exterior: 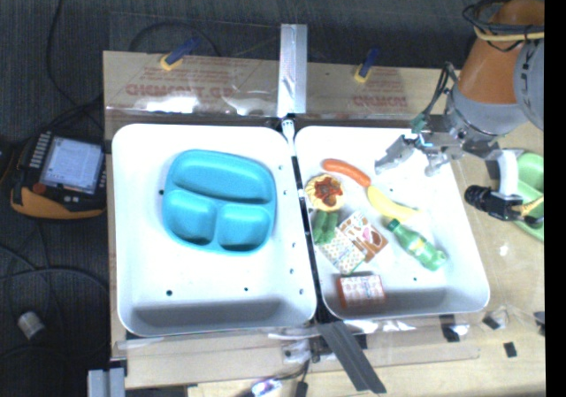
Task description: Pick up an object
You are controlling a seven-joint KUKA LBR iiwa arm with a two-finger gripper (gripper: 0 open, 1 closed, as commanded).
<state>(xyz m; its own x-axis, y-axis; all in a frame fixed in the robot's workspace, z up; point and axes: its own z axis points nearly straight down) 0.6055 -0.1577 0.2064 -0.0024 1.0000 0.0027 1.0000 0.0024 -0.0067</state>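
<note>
My gripper hangs open over the far right part of the right bin, with nothing between its fingers. In the bin lie an orange carrot, a yellow banana, a green bottle, a round red and yellow toy, a green toy, a patterned packet and a reddish-brown box. The banana lies just in front of the gripper, and the carrot is to its left.
The left bin holds a blue divided tray. A metal post stands behind the divider between the bins. A handheld device lies on the floor at the left, and green items sit off the bench at the right.
</note>
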